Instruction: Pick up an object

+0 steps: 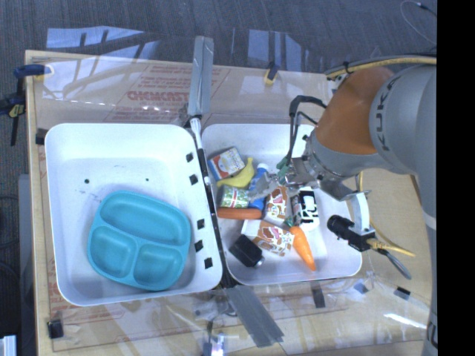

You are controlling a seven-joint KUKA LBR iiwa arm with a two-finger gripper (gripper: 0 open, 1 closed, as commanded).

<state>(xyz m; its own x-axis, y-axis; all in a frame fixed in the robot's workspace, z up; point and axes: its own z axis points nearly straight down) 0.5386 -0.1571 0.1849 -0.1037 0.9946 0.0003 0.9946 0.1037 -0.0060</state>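
The end effector (pixel 297 199) reaches down into the right bin (pixel 338 262), among a pile of small objects (pixel 271 213); its opening cannot be told. Well left of it, a blue tray (pixel 139 239) lies in the left bin (pixel 67 162).

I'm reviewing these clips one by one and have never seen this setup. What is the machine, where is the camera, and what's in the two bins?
One fixed camera looks down at a slant on a bench with two shallow white bins. The grey machine with the orange band is a robot arm reaching in from the right; its job is to pick up an object. Its gripper hangs low over the right bin, among the items. Whether it holds anything is unclear.

The left bin holds a blue divided plate. The right bin holds a jumble of small things: a banana, two carrots, a black block, and some printed packets.
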